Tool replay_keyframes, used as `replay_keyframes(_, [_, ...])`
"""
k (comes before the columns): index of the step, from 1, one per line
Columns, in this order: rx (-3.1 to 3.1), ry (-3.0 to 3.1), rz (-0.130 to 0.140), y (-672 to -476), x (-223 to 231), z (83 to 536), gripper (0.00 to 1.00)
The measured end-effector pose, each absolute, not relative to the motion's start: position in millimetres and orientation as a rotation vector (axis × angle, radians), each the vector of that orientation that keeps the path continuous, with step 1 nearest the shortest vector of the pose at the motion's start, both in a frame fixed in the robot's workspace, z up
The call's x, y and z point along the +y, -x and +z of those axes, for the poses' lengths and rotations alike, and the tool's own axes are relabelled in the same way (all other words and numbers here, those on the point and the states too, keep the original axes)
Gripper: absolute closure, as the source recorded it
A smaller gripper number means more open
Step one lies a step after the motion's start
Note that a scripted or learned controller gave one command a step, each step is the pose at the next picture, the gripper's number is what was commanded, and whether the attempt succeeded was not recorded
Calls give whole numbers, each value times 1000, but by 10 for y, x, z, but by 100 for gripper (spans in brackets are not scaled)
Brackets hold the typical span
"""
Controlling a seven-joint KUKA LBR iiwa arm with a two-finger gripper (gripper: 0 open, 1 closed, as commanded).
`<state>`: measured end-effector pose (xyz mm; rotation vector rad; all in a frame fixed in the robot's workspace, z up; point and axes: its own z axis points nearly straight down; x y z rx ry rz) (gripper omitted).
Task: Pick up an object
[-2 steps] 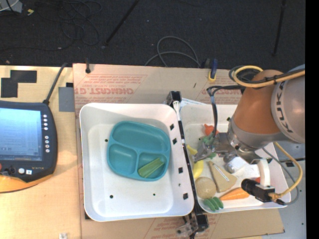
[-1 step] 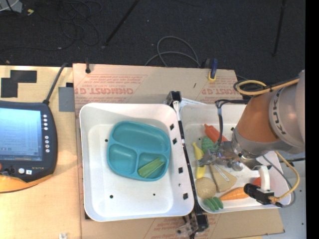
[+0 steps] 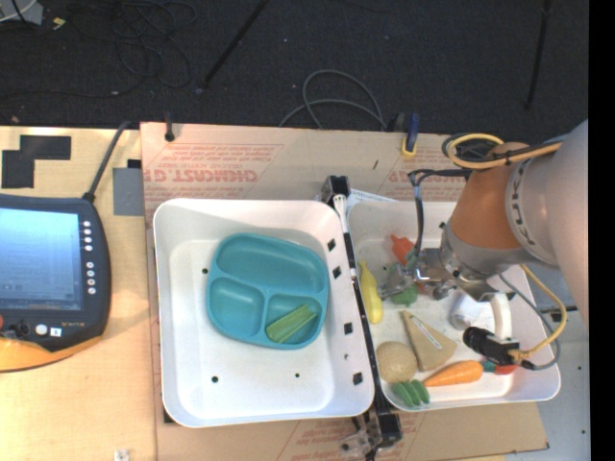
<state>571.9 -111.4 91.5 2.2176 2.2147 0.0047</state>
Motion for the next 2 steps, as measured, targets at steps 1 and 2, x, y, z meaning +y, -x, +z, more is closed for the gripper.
replay_keyframes(1, [2223,-2225,-4,-5675,-1106,976,100])
replay_keyframes(2, [2228,-2213,9,-5536,-471,1929,100])
